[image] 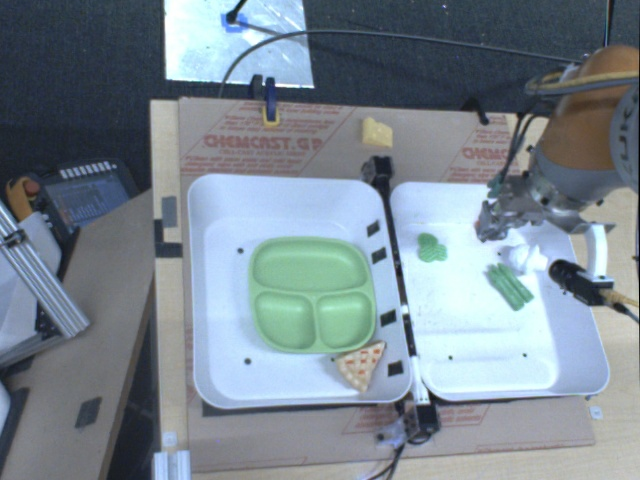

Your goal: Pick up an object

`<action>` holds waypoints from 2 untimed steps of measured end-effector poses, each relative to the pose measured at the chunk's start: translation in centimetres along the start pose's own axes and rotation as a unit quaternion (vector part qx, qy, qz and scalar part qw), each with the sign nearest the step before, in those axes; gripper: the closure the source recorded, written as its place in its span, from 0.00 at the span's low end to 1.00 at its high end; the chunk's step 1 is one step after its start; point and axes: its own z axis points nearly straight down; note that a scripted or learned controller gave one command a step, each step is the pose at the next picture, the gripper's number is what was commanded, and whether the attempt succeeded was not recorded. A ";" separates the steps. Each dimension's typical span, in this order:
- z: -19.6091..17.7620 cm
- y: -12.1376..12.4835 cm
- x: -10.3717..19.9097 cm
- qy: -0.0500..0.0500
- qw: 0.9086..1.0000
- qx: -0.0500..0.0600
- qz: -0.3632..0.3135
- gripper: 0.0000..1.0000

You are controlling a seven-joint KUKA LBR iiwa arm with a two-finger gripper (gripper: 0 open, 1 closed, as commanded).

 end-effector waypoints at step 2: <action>-0.8 -2.1 6.0 0.002 1.000 0.004 -0.005 1.00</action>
